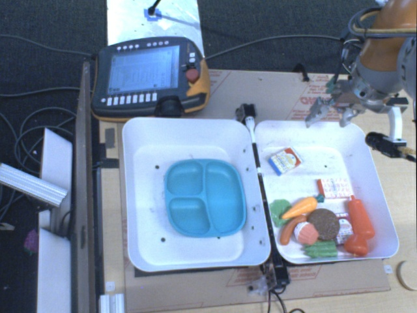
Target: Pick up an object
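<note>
Pincer (330, 113) over right bin's (365, 142) far rim

A single fixed camera looks down at a slant from above the bench, far enough back to take in both white bins: the left bin (140, 194) and the right bin (374, 194). The teach pendant (150, 77) lies at the far side, dark floor beyond it.
</note>
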You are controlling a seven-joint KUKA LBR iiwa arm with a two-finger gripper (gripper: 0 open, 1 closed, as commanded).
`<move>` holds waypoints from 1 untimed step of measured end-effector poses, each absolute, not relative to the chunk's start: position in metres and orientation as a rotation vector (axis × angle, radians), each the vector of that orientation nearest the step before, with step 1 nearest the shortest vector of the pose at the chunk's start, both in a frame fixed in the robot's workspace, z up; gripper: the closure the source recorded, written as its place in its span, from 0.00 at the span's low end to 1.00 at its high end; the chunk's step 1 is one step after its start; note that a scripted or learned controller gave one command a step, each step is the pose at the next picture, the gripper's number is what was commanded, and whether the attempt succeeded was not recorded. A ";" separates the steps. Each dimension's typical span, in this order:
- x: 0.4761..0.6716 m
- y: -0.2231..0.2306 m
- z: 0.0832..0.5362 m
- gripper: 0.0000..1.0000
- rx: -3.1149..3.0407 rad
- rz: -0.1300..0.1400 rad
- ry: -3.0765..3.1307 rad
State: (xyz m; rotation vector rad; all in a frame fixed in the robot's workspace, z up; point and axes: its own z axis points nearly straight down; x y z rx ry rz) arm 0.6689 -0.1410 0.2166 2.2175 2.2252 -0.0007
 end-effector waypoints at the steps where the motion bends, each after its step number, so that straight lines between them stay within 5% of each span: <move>1: 0.567 -0.177 0.155 0.00 2.222 -0.004 2.224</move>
